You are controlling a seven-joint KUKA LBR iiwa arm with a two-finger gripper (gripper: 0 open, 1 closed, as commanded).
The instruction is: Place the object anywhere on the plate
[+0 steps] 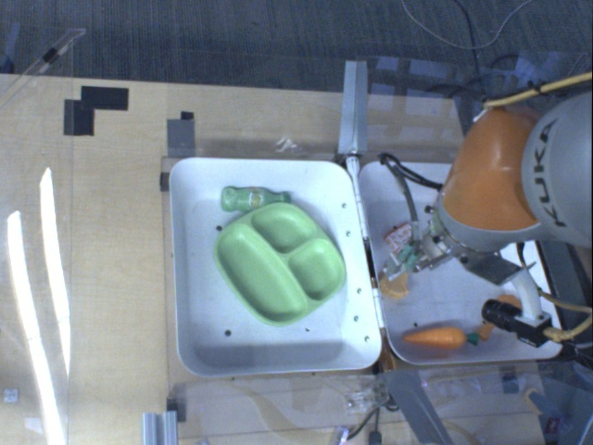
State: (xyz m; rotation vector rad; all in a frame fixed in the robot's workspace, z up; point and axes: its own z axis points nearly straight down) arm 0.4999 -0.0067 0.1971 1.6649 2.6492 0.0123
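I'm starting low in the frame, where a carrot (435, 337) lies along the bottom edge of the right bin (454, 304), orange with a green tip, well clear of everything. Just above it, lower centre-right, my claw (405, 265) is down at the left wall of that bin, right over a small pale tan object (394, 288) that sits beside the divider; a scrap with red marks (399, 236) lies just above. I can't tell how the claw is set — the wrist hides it — so I won't claim a hold on anything. My worry: that tan object is tight against the wall, so the claw could clip the rim or nudge the piece instead of pinching it, and come up with nothing. It could also slip free while crossing the divider. Moving up and left, the green plate (280, 262) with three compartments sits in the middle of the left bin (195, 276), well apart from the claw. Touching its upper-left rim lies a green bottle (252, 197) on its side. Beyond, the tabletop (93, 248) runs up-frame.
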